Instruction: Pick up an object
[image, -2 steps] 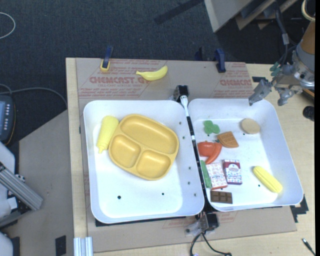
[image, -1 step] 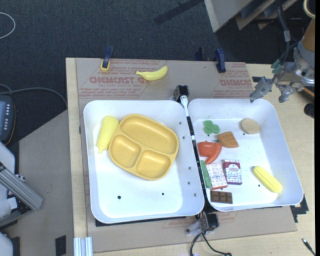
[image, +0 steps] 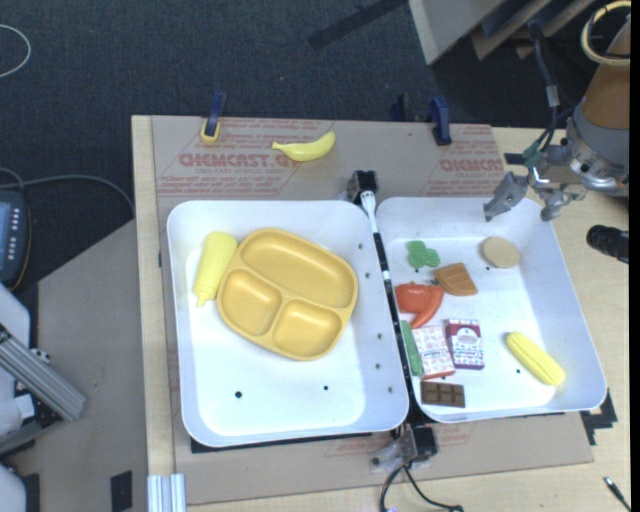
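My gripper (image: 527, 201) hangs open over the far right corner of the right bin (image: 575, 300), with nothing between its fingers. A tan round biscuit (image: 500, 252) lies just below it in the bin. Further in lie a green piece (image: 423, 255), a brown waffle-like square (image: 456, 279) and a red pepper (image: 418, 298). Toward the near side are two small red-and-white cartons (image: 448, 347), a chocolate bar (image: 443, 394) and a yellow corn cob (image: 535, 358).
The left bin (image: 190, 380) holds a yellow divided plate (image: 285, 292) and a yellow squeeze bottle (image: 212, 266) lying beside it. A banana (image: 305, 148) lies on the cardboard behind the bins. Blue clamps (image: 437, 118) stand at the far edge.
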